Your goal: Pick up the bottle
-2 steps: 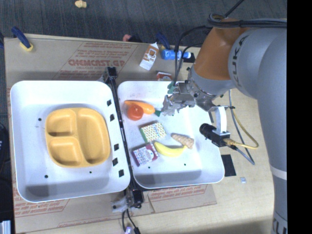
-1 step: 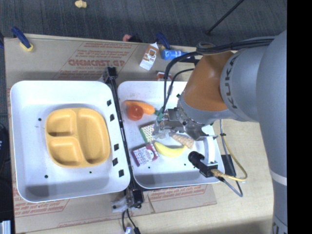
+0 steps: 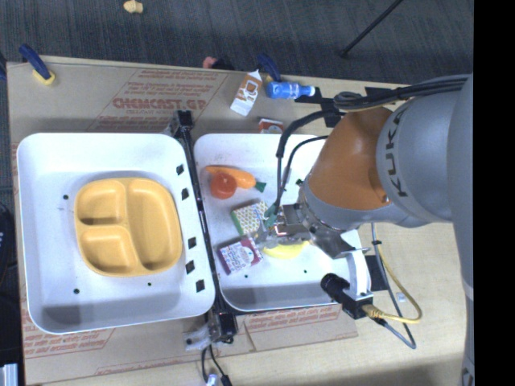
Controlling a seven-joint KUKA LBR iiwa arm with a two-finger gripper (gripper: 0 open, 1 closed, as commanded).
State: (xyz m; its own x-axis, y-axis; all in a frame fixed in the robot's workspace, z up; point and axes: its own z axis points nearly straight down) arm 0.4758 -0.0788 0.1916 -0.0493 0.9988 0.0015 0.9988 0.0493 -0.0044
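From the overhead camera, the blue bottle (image 3: 286,91) lay on its side on the bench (image 3: 121,87), outside the right bin (image 3: 211,147) at about twelve o'clock. It looked light, stiff and slick, best taken across its barrel. The pincer (image 3: 278,230) hung low in that bin over a yellow object (image 3: 286,251), by the packets (image 3: 249,217); its spread I couldn't tell.

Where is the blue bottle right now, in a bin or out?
Out. The blue bottle lies on its side on the cardboard behind the right bin, beyond its far rim, apart from the gripper.
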